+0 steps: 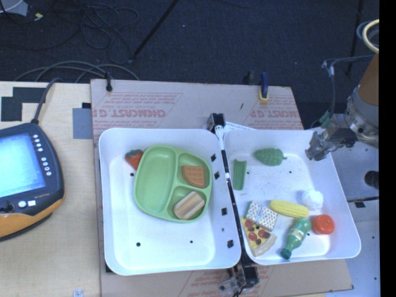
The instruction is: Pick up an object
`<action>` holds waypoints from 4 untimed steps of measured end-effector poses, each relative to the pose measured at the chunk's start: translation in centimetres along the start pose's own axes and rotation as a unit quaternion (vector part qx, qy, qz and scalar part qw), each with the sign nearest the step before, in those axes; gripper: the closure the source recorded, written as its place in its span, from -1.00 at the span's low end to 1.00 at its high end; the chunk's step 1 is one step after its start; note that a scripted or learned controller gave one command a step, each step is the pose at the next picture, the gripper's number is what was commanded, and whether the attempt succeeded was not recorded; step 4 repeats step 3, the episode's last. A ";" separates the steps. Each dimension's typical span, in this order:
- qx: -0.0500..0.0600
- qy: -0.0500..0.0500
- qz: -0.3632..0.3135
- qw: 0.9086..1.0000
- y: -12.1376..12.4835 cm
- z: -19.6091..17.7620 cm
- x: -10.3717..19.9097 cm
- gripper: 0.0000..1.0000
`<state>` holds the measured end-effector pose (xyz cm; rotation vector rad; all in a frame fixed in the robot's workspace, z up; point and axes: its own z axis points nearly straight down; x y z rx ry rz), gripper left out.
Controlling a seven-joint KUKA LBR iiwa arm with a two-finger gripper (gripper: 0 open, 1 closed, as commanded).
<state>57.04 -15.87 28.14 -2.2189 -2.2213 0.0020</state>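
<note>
The cardboard sheet (pixel 185 107) under the two bins carries red printing along its far edge that reads "CHEMCRAFT, Q.D.", seen upside down from the camera; the same line is repeated to the right (pixel 272 113). More red print shows on the near edge (pixel 204 283), too small to read. The pendant screen (pixel 18 166) glows without legible text.
</note>
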 end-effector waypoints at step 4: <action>0.003 0.001 -0.003 1.000 -4.0 -10.0 20.0 1.00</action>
